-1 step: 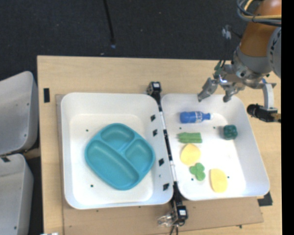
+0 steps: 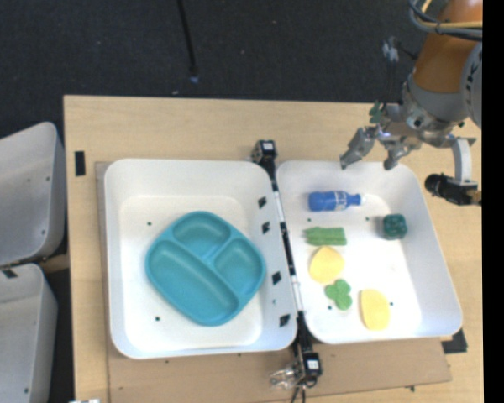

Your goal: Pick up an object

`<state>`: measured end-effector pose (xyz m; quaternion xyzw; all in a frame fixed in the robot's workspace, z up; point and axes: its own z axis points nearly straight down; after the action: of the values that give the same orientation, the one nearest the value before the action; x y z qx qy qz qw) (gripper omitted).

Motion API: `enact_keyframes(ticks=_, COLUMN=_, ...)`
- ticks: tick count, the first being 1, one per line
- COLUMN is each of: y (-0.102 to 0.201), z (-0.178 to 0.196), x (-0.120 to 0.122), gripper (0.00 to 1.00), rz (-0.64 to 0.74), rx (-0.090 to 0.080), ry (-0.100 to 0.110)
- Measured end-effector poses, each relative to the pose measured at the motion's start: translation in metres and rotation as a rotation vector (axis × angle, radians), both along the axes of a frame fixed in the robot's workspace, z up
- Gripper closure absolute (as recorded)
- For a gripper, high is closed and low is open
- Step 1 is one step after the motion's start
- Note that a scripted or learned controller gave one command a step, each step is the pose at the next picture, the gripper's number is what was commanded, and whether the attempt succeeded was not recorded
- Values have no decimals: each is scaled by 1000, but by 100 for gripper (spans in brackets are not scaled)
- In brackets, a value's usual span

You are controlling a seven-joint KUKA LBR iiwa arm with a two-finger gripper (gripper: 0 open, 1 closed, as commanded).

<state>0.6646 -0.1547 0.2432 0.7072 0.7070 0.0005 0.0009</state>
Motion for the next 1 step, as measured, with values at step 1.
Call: enact_keyframes(ticks=1, y=1, z=-42, x=-4, gripper=0, rz=-1, rx=-1, ry=3)
